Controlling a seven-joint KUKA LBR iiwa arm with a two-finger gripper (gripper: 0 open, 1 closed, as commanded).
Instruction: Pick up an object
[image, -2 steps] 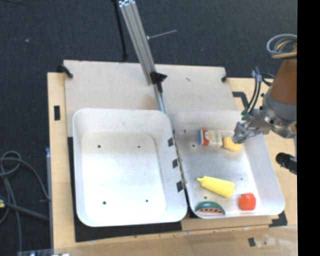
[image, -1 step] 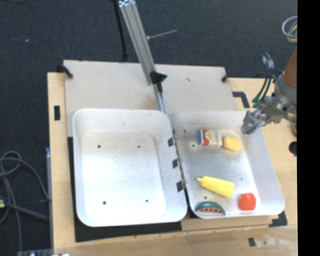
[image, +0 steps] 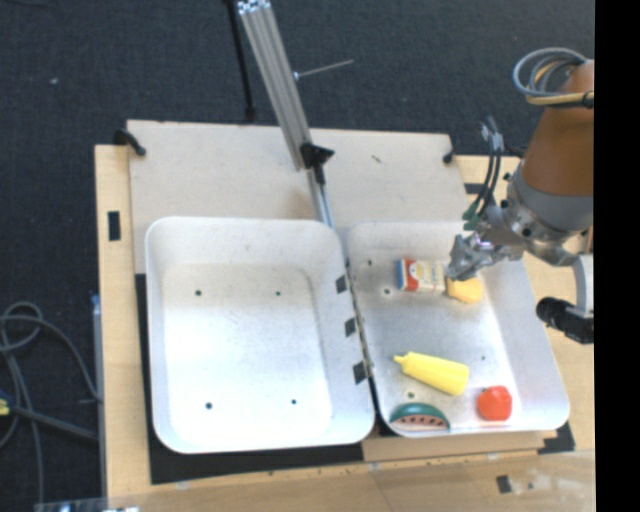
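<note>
— Where's your target?
— The yellow block (image: 465, 291) lies in the right bin (image: 520, 330), touching the gripper (image: 466, 262) just above it.
— Held?
— You cannot tell. A small carton (image: 417, 275) lies just left of the block.

The arm (image: 555, 150) reaches in from the right, orange band above a grey wrist, with the gripper (image: 466, 262) lowered near the right bin's far edge.

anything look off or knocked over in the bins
Nothing stands out. The yellow bottle lies on its side in the right bin, as loose toys would. The claw is low over a small yellow piece.
</note>
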